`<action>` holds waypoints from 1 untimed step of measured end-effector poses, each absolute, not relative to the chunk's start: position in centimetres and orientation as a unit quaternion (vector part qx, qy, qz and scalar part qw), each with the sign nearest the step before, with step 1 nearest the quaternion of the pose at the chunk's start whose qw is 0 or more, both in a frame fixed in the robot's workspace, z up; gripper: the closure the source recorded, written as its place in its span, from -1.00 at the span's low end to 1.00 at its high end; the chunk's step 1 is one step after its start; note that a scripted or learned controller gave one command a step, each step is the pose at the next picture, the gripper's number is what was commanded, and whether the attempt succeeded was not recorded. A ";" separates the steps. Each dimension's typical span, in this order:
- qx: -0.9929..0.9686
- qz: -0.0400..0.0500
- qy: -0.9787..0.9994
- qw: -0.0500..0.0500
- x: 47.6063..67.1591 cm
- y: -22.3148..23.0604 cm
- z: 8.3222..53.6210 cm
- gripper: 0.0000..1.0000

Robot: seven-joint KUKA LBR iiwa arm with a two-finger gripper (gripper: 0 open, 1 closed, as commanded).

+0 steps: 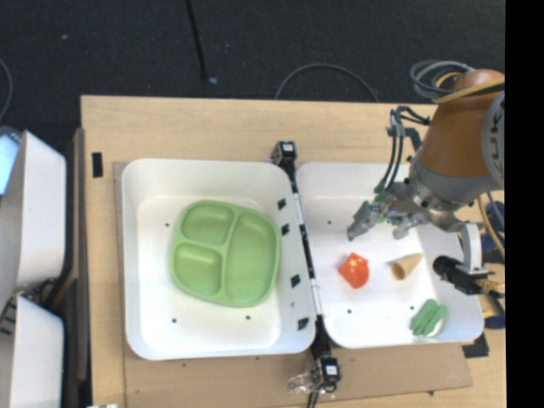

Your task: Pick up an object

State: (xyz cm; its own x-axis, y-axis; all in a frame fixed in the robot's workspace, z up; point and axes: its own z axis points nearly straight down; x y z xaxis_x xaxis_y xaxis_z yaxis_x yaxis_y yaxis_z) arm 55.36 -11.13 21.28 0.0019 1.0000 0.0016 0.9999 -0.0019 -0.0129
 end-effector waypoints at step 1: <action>-0.706 0.000 -0.708 -0.001 55.6 -11.1 22.0 -1.00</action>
State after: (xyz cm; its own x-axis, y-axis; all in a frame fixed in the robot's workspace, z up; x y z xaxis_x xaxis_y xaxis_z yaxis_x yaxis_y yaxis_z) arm 55.65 -11.09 22.02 -0.0018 1.0000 -0.0001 1.0000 0.0018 0.0015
